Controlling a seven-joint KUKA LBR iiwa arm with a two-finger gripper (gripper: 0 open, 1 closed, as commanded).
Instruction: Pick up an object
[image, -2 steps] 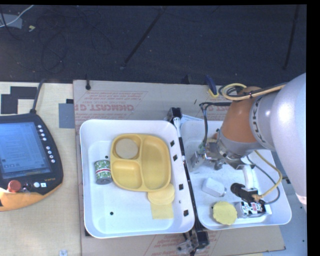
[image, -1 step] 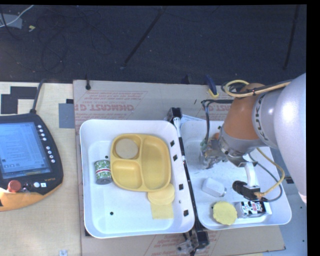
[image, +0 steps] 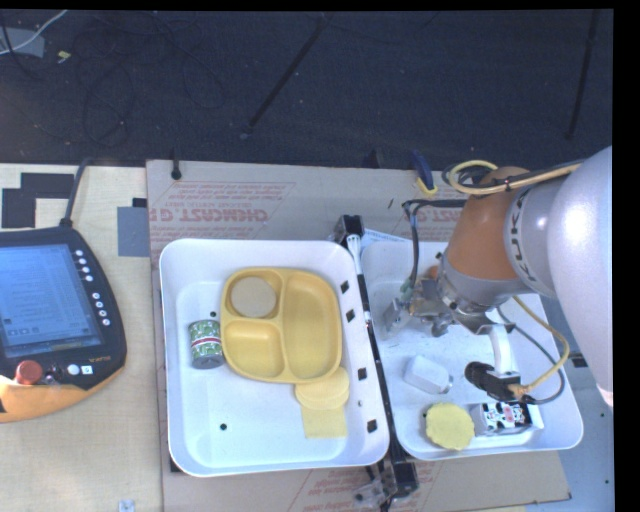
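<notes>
**Arm over the right bin**

The worktop (image: 90, 440) is pale wood. A brown card sheet (image: 250, 200) with red print lies on it, under two white bins. Behind the worktop the floor (image: 300, 80) is dark, and thin cables run over it. A control pad (image: 50, 310) with a blue screen sits on the worktop at the left.

The grey arm (image: 560, 230) comes in from the right. Its gripper (image: 425, 312) is over the top part of the right bin (image: 570, 425), near the wall between the bins. It is not clear if the gripper is open or closed, and nothing can be seen in it.

In the right bin, a small white block (image: 428, 375) lies just below the gripper. A yellow disc (image: 450, 427) and a small printed box (image: 505, 416) lie side by side near the front edge.

In the left bin (image: 250, 435) a yellow tray (image: 290, 330) sits in the middle. A little can (image: 205, 343) touches its left side. Flat yellow pieces (image: 323, 405) lie at its lower right corner.
</notes>
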